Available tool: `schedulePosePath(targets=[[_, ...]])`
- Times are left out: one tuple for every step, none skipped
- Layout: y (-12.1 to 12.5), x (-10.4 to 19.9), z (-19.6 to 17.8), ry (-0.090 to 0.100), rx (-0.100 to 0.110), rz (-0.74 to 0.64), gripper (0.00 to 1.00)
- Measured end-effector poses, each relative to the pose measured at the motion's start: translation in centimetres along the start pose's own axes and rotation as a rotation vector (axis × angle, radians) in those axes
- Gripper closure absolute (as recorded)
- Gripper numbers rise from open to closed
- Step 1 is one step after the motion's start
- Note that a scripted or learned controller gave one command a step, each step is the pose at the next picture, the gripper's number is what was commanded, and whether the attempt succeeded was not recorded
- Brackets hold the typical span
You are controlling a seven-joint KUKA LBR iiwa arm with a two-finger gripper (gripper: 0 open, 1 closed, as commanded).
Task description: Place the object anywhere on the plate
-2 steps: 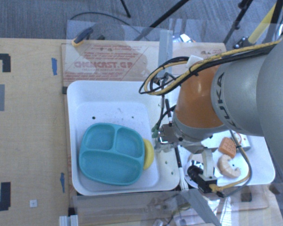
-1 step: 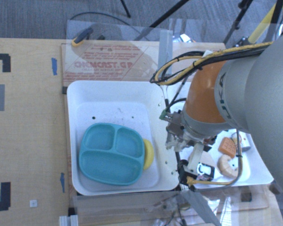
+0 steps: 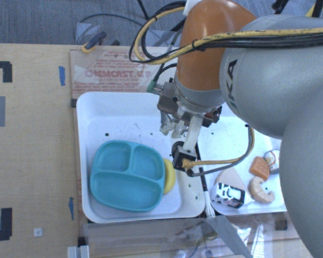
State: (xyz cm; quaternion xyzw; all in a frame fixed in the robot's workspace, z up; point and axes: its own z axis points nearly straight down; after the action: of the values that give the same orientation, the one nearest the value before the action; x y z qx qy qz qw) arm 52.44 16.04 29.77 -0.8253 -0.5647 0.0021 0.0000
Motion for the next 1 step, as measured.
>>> schedulePosePath(targets=[[9.19,-2.37,1.82,0.0,0.0,0.237,1.0]])
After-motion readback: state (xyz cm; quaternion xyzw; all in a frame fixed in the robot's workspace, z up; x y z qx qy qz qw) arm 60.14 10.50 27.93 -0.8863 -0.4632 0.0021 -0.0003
